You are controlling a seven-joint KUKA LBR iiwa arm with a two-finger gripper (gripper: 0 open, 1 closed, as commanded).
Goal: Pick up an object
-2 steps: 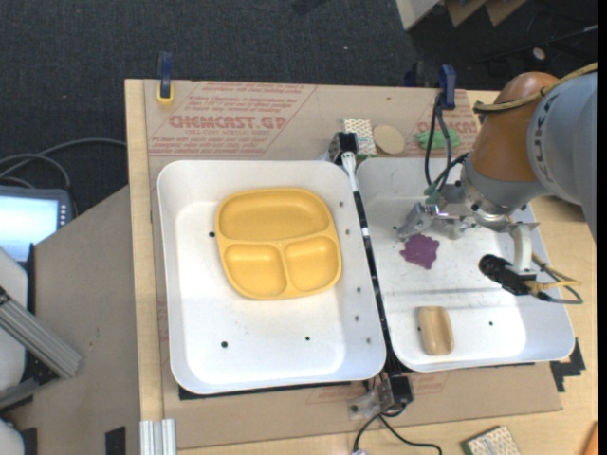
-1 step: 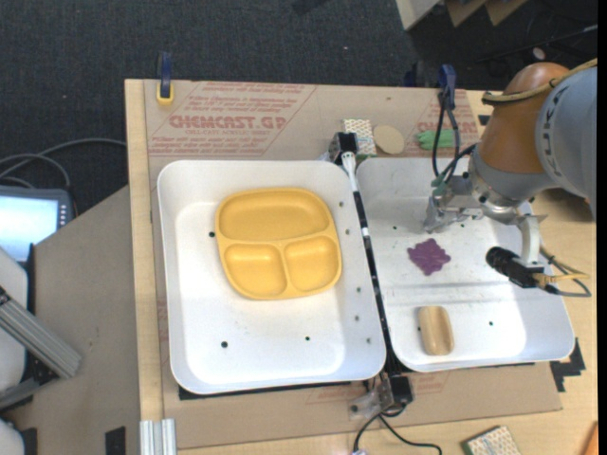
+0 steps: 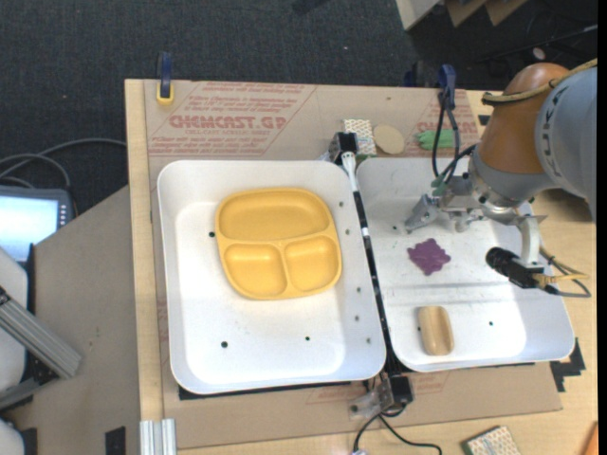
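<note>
A small purple object [image 3: 429,255] lies in the middle of the right bin [image 3: 550,344]. Nearer the front of that bin rests a tan rounded block [image 3: 435,330]. A yellow divided plate [image 3: 280,242] sits in the left bin [image 3: 185,311]. My gripper [image 3: 446,214] hangs over the back part of the right bin, just behind and slightly right of the purple object. I see nothing held in it. The orange band and grey body of the arm [image 3: 531,131] cover the bin's far right corner.
A black cable piece [image 3: 512,266] hangs by the arm over the right side of the right bin. A tan disc [image 3: 389,139] and a green item [image 3: 434,139] lie on the bench behind the bins. The ridge between the bins [image 3: 365,254] separates them.
</note>
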